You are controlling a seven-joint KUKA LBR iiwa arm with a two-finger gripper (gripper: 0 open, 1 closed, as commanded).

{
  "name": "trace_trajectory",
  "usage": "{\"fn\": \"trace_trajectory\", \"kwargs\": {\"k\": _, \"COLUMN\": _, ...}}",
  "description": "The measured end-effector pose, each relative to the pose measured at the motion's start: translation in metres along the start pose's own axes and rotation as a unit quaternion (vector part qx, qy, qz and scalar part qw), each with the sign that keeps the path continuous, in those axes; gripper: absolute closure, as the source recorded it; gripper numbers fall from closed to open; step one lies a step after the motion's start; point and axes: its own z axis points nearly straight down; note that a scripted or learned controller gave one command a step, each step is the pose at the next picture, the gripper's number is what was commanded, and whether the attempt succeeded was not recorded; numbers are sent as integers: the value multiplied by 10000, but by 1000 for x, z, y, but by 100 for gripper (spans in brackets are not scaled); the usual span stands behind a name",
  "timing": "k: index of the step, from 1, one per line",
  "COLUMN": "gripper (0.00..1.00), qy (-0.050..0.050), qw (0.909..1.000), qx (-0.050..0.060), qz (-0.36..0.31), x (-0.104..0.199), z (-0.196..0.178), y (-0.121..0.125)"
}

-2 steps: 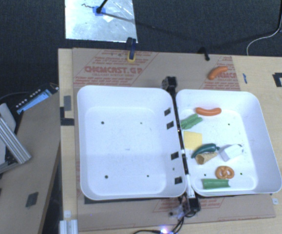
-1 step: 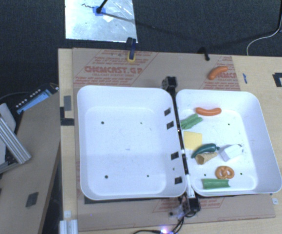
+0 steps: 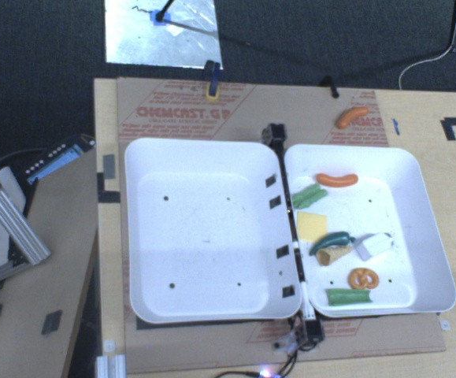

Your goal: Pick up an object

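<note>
The right bin (image 3: 424, 211) holds several toy foods. An orange sausage (image 3: 337, 180) lies near its back. Below it sit a green bean pod (image 3: 309, 196), a yellow cheese slab (image 3: 312, 227), a dark green pepper (image 3: 334, 240), a tan cone-shaped piece (image 3: 335, 254), a white block (image 3: 373, 245), a pretzel (image 3: 363, 278) and a green pod (image 3: 349, 296) at the front.
The left bin (image 3: 204, 227) stands beside the right one, joined by dark clips (image 3: 281, 203). A second orange sausage (image 3: 352, 117) lies on the cardboard behind the bins. A yellow and blue clamp (image 3: 211, 80) sits at the board's back edge. A metal frame (image 3: 7, 219) stands at the left.
</note>
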Motion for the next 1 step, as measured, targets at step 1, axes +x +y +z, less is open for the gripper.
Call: {"fn": "trace_trajectory", "kwargs": {"k": 1, "gripper": 100, "qy": 0, "qw": 10000, "qx": 0, "qz": 0, "x": 0, "z": 0, "y": 0}}
